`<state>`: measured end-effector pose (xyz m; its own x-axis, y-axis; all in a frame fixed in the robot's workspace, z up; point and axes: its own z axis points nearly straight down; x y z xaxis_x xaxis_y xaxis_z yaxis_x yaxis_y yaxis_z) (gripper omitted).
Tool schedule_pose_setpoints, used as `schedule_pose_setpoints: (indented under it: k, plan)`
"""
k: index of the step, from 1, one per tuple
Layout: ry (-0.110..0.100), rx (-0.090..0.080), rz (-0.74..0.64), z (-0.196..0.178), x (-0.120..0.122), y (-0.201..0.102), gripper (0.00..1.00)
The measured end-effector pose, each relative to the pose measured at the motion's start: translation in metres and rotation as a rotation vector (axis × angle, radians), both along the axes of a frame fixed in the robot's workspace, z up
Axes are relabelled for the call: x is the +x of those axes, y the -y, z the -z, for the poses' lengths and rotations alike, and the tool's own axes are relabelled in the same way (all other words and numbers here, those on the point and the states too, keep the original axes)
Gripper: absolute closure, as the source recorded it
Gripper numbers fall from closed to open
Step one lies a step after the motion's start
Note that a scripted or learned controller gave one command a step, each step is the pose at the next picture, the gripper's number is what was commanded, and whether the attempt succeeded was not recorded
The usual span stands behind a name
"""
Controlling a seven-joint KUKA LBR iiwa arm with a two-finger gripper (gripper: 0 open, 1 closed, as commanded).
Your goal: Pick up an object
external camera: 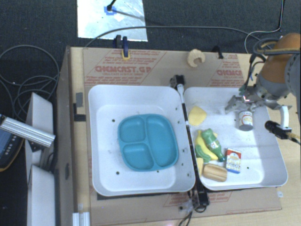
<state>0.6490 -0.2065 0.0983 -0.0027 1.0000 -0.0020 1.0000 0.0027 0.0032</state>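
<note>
Nothing lifted yet, by the look of it. Gripper (245, 108) low over right bin (277, 173), at two o'clock from toy cluster (214, 147). Small grey can (245, 120) just beneath, touching or merely close — cannot tell; grasp state equally unclear. Still to do: secure and raise.

We see our grey arm (275, 81) beside the right bin (275, 171), orange band near the wrist, dark cables looping around it, metallic grey gripper (244, 108)
</note>
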Motion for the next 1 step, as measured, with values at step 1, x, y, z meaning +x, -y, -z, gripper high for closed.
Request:
schedule_pose_setpoints:
  k: [1]
  plan:
    - [-0.001,0.001,0.001,0.0136,-0.0217,0.0,0.0]
